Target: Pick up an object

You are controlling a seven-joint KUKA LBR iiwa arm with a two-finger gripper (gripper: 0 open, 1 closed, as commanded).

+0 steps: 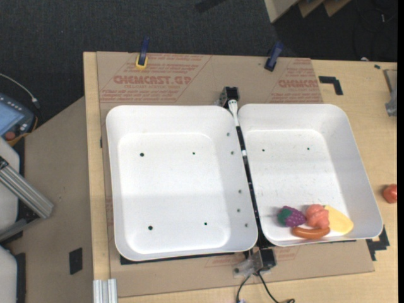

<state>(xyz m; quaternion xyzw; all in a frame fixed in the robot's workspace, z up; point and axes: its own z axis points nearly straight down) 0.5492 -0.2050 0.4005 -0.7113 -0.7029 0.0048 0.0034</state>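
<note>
Camera view looks down at a slant on a tan surface (57,169) covered by a cardboard sheet (208,74) with red lettering, held at its far edge by two blue clamps (144,48) (274,55). You have two shallow white bins side by side on the sheet, their inner rims touching along a dark strip.

All the toy food sits in the right bin (297,115), bunched in its near right corner. A purple bunch of grapes (291,216) lies on the left of the cluster. Just beside it is a red-orange piece (317,215) whose kind you cannot make out. A yellow piece (341,223) touches that one on the right, close to the bin's rim. An orange sausage shape (310,232) lies along the near side of the cluster, touching the others.

The left bin (113,169) shows small dark dots on its floor. A small orange object (390,194) rests on the surface outside the right bin.

You cannot tell the state of the pincer.
</note>
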